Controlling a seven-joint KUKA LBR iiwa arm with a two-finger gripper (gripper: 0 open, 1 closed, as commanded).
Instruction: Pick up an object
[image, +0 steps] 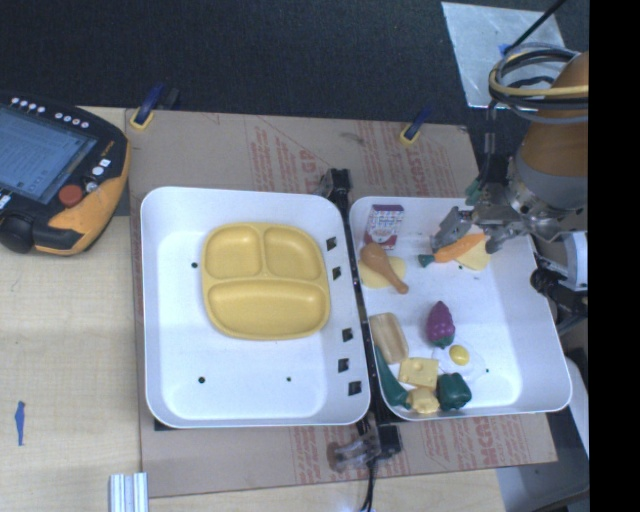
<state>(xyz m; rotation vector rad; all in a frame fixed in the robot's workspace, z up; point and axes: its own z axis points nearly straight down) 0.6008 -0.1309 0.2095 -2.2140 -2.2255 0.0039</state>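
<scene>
Orange carrot (459, 247) sits pinched between the fingers of the gripper (468, 236), up at the far right of the right bin (520, 330), just right of the drumstick (383, 268). Nearer in that bin: purple eggplant (440, 323), bread roll (389, 337), yellow blocks (419, 374). Yellow divided plate (266, 279) fills the left bin (170, 330).

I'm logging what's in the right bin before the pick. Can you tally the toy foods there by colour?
Yellow or tan: 6, from the drumstick to the bread and cheese cube
Orange: 1, the carrot at the pincer
Purple: 1, the eggplant
Green: 2, including the pepper
White and pink: 1, the carton
Total: 11
</scene>
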